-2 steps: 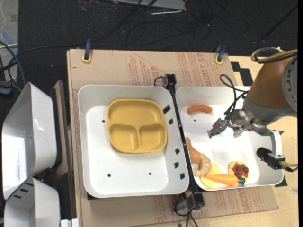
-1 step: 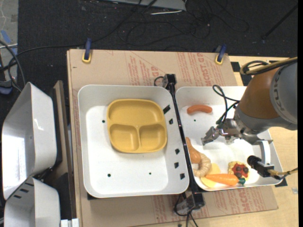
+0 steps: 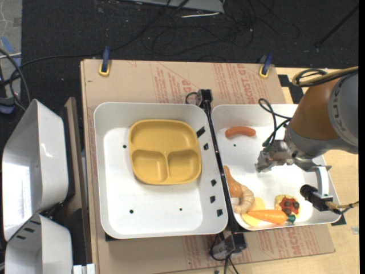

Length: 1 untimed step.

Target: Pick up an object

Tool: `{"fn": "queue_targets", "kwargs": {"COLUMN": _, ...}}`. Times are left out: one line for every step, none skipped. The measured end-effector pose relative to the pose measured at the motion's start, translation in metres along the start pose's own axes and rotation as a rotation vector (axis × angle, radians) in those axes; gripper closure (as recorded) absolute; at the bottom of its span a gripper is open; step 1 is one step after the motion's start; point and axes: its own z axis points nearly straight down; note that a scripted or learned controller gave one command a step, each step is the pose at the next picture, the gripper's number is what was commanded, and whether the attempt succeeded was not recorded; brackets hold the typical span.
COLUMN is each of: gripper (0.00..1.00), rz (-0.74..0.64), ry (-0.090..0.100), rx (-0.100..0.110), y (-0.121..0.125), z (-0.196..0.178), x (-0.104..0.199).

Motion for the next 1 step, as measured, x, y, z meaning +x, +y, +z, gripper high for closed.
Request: {"fn": "queue_targets", "kwargs": {"gripper": 1.0, "rz": -0.006, "ry": -0.001, "rx": -0.003, "y": -0.0035, "z": -0.0476, "x": 0.0084}}
